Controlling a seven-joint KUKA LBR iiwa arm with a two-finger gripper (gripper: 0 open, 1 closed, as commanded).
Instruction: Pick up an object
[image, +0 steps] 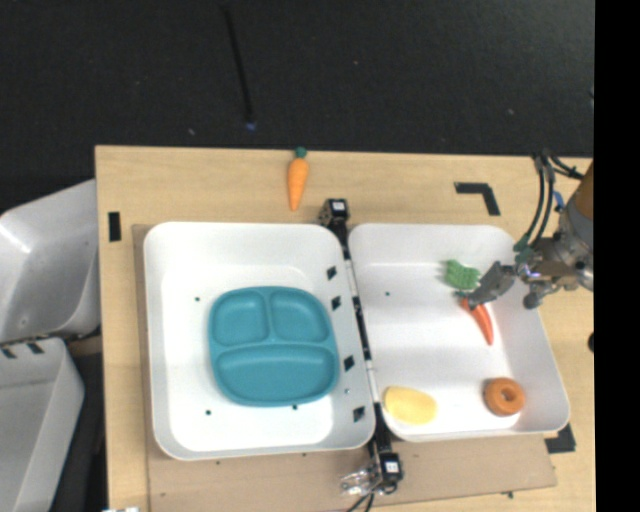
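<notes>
1. Bench (420, 170) edge nearest the camera shows a small black fitting with wires (375, 472) at the joint between the two white bins.
2. Just beyond that, in the right bin (420, 385), a yellow lemon-like piece (410, 405) lies in the near left corner, and an orange-brown ring doughnut (504, 396) lies near the front right corner, well apart from it.
3. To the left, the left bin (170, 330) carries a teal divided plate (272, 345) with three compartments, resting flat in the middle.
4. Farther back in the right bin, a red-orange carrot with a green leafy top (472, 295) lies at a slant, its leaves toward the far left and its tip pointing to the near right.
5. Arm (565, 250) reaches in from the right edge at about the carrot's depth, low over the bin's right wall, with cables looping above the wrist (little of the grey body can be seen).
6. Pincer (490, 285) stretches leftward from the wrist as a dark slanted shape, its tip just beside or touching the carrot where leaves meet root; whether its fingers are parted or closed I cannot tell, and no grip on the carrot is visible.
7. Farthest off, a second orange carrot (297, 180) lies on the bare bench beyond the left bin, near a black clamp (334, 211).
</notes>
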